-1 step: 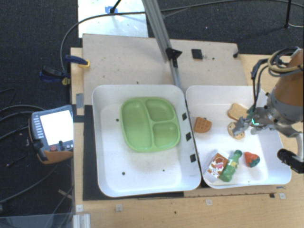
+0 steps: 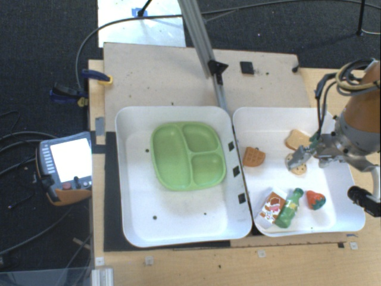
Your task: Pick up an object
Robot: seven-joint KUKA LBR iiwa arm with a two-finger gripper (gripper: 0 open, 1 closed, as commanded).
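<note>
one green bottle (image 2: 289, 208) lies tilted, cap up-right; end effector (image 2: 296, 161) state unclear over a cookie (image 2: 299, 169).

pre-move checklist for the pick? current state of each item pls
1. Claw over the right bin: ok.
2. Target under the claw: a tan cookie-like piece sits right below it; ok.
3. Piece gripped: cannot tell.
4. Neighbours apart from the target: tan bread-like piece lies close behind, waffle to the side, apart; ok.
5. Green bottle, small carton and strawberry sit nearer the bin's front edge, away from the claw: ok.
6. Green tray in the left bin, out of the path: ok.
</note>
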